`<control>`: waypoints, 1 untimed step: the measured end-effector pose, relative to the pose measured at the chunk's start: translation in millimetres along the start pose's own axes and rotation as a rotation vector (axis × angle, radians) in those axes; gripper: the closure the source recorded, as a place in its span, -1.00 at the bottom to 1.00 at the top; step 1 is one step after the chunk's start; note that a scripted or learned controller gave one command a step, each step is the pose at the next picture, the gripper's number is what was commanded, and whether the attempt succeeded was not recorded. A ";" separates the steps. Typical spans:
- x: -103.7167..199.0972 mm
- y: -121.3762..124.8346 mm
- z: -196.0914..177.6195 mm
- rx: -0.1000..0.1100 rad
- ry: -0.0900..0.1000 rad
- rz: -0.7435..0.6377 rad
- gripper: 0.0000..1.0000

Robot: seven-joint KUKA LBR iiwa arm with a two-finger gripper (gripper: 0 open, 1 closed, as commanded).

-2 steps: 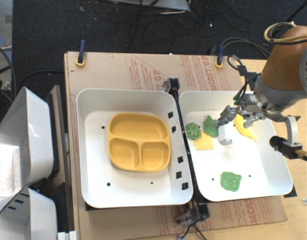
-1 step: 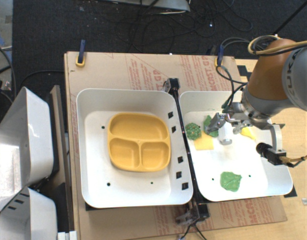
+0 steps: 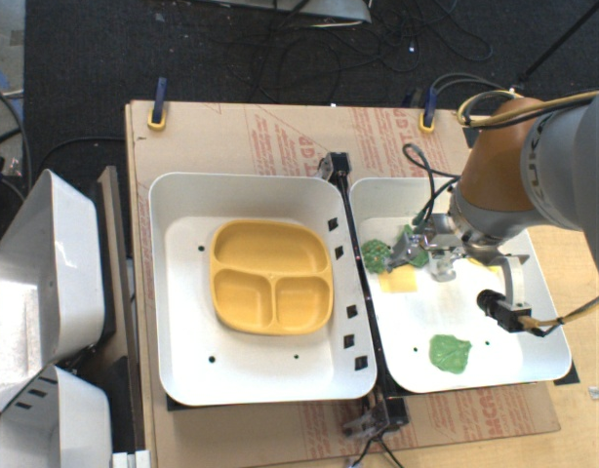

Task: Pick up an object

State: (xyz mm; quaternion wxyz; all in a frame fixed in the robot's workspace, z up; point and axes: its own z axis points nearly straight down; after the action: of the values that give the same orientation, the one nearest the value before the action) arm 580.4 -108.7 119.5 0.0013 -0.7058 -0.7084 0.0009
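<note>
Lowest in the right bin [image 3: 543, 354], at six o'clock, sits a green lump [image 3: 450, 352]. My pincer [image 3: 428, 253] hangs at ten o'clock above a yellow block [image 3: 401, 280] and green broccoli-like piece [image 3: 376, 253]; its opening I cannot tell. Crowded neighbours could foul my grasp.

1 fixed camera above the bench, looking down at a slant, both white bins [image 3: 173, 291] in frame

Yellow divided tray [image 3: 272, 276], white bins [image 3: 173, 261], two green objects [image 3: 450, 352], yellow block [image 3: 400, 281].
</note>
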 end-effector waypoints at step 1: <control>0.6 -0.2 28.9 0.000 0.000 0.004 -1.00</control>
State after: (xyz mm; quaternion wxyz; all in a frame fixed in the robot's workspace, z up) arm 580.1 -108.2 90.6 0.0011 -0.7072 -0.7070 0.0009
